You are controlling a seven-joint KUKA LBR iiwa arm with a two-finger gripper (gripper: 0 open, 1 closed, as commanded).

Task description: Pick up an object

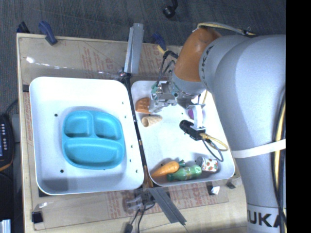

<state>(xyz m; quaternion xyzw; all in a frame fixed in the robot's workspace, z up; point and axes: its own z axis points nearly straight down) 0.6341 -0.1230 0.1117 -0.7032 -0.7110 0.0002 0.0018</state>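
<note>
Bench (73,52): two shallow white bins side by side, their inner rims touching.

Left bin (48,110): holds one blue divided plate (92,140) with three compartments, lying flat near the bin's middle.

Right bin (165,140): holds six loose items in two groups.
- Far left corner: a brown bread-like piece (142,104) rests against the wall shared with the left bin. A tan cone (151,121) lies on its side just beside it, on the near side.
- Right side: a small pink-and-white item (197,113) sits partly under the arm. It is too small to name.
- Near wall: an orange carrot (165,168) lies at the left. A green bottle-shaped item (187,173) is touching it. A small white item with red spots (210,165) follows at the right end.

Arm (243,81): grey, entering from the right, with its orange band (192,55) over the far edge of the right bin.

Gripper (160,100): points down into the far left corner of the right bin, just beside the brown bread-like piece and just beyond the tan cone. These two are the nearest items, while the carrot group lies well apart. Contact with either item cannot be confirmed. Whether the gripper is open or closed cannot be told from this angle, because the wrist hardware hides it.
</note>
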